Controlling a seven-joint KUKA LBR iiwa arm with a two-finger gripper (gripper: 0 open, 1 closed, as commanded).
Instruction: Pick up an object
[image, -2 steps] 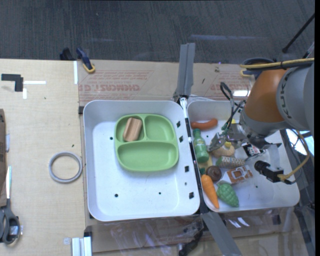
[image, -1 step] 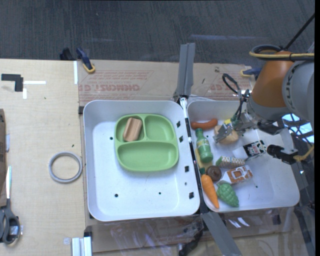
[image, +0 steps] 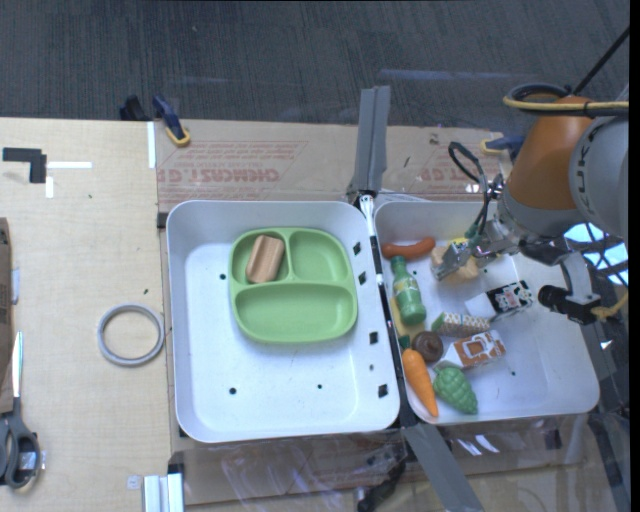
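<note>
Where bench (image: 80, 260) (pale wood) bears bins (image: 200, 400), dark floor (image: 250, 50) behind

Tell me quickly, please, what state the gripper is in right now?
Gripper: low in the right bin, beside the sausage and bottle; open or closed cannot be told.

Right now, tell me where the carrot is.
The carrot lies in the right bin, near its front-left corner, beside the green bumpy toy and just below the brown round piece.

Green plate (image: 295, 315), orange carrot (image: 420, 382), green bottle (image: 406, 293), white bins (image: 200, 330).
</note>
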